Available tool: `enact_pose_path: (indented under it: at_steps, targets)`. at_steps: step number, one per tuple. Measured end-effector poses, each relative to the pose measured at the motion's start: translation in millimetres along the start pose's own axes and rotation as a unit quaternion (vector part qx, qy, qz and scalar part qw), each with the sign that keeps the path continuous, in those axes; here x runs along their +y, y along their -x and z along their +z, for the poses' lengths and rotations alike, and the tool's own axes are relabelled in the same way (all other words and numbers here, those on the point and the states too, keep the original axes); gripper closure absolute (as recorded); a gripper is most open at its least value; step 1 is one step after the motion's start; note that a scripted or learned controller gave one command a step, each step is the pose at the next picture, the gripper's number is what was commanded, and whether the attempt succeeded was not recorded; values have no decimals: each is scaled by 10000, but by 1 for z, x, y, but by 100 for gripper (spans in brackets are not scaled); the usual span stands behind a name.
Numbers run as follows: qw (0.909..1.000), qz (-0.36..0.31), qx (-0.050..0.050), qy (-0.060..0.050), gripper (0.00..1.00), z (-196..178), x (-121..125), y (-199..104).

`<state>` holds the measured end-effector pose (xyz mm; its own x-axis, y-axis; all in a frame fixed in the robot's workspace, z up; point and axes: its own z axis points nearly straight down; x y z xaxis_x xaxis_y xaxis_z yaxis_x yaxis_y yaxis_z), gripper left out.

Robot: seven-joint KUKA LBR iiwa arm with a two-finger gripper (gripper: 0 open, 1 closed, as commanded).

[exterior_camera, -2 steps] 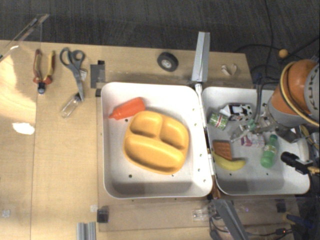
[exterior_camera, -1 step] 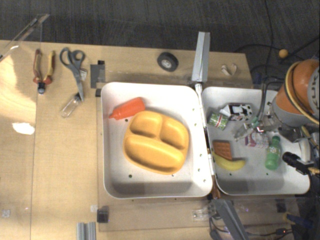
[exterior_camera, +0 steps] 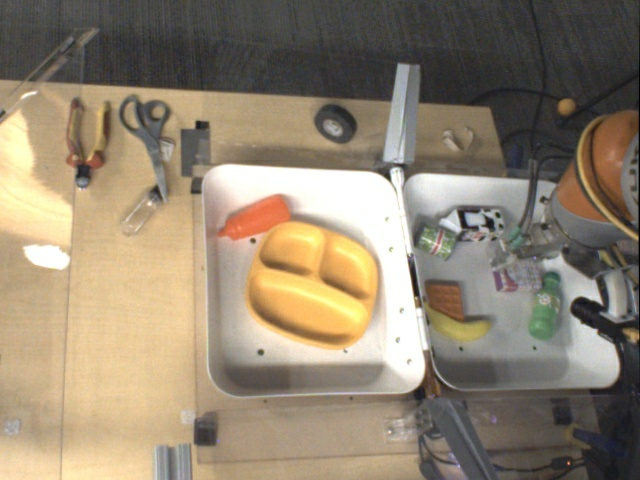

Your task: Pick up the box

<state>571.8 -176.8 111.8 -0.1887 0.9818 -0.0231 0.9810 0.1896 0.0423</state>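
Observation:
A small black and white box (exterior_camera: 478, 220) lies near the back of the right bin (exterior_camera: 580, 373), just right of a green can (exterior_camera: 435, 240). My gripper (exterior_camera: 522, 250) hangs over the middle of that bin, to the right of the box and a little nearer the front. Directly under the gripper lies a small white and purple packet (exterior_camera: 513, 276). Whether the gripper touches the packet cannot be made out. The box sits apart from the gripper.
The right bin also holds a brown waffle-like piece (exterior_camera: 446, 298), a banana (exterior_camera: 462, 328) and a green bottle (exterior_camera: 545, 308). In the left bin (exterior_camera: 230, 368) are a yellow divided tray (exterior_camera: 312, 283) and an orange carrot-shaped item (exterior_camera: 255, 218). Scissors (exterior_camera: 150, 133), pliers (exterior_camera: 85, 138) and a tape roll (exterior_camera: 336, 123) lie on the bench.

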Motion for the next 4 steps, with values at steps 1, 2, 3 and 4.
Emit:
enact_pose_path:
  at_steps: [1,2,3,4]
  targets:
    - [10000,1,1,-1,0,0,0,0]
    - [9985,-532,65,-78,0,15,3,21]
    - [9965,-810,103,-156,0,25,15,31]
    - [9952,-957,117,-169,0,29,61,40]
